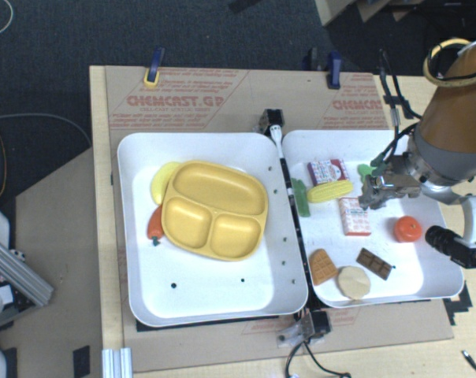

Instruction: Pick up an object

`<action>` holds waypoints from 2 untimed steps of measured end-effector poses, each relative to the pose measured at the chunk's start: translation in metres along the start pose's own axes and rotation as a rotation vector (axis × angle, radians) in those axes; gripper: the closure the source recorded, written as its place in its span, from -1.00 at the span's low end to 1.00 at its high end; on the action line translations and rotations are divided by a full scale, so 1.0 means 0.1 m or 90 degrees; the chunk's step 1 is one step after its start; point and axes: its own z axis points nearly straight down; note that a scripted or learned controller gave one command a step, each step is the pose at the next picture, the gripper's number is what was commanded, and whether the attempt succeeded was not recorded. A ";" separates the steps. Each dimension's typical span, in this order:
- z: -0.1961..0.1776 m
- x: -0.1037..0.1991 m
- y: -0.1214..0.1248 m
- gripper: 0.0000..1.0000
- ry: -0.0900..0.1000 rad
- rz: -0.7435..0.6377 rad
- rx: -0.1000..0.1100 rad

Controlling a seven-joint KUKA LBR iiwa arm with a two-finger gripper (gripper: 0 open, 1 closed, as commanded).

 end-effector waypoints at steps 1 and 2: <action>0.05 0.01 -0.12 1.00 -0.001 0.002 0.000; 0.11 0.10 0.00 1.00 -0.002 0.001 -0.003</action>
